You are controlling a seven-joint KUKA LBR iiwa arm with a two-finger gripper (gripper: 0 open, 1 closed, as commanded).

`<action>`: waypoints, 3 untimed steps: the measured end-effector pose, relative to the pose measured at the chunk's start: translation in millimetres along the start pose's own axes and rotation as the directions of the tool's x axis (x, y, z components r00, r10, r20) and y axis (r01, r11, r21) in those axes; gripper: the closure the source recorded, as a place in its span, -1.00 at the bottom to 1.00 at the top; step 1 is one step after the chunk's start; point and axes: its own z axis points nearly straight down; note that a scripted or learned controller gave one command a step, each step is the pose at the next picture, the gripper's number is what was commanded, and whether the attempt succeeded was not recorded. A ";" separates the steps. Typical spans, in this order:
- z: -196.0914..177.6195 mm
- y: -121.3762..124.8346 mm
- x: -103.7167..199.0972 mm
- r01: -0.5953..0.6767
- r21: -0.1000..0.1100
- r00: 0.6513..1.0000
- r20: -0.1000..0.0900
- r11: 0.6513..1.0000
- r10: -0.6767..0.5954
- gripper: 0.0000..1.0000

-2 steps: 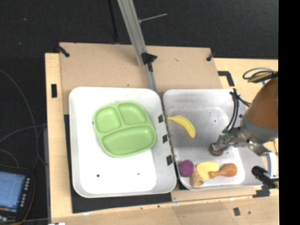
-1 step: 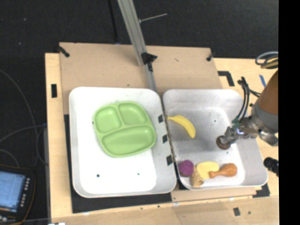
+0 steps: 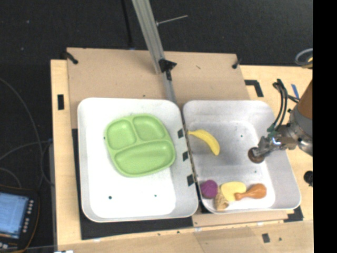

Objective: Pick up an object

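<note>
We're looking down on a robotics lab rig: a pale plywood bench (image 3: 131,73) bearing two shallow white plastic bins (image 3: 89,194), a slanted grey aluminium mounting rail (image 3: 145,20), loose black cables (image 3: 281,96) and dark carpet around.

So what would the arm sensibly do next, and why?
Probably slide the gripper toward the near edge of the right bin and lower it over the brown toy. It hangs above bare bin floor with nothing between its fingers, and that toy, beside the yellow piece, lies closest.
</note>
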 end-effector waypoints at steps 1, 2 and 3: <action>-4.6 21.1 38.5 0.003 0.003 1.000 -0.003 1.000 -0.003 1.00; 1.7 38.2 90.8 0.004 0.004 1.000 -0.003 1.000 -0.004 1.00; -14.1 61.1 142.2 0.005 0.003 1.000 -0.004 1.000 -0.005 1.00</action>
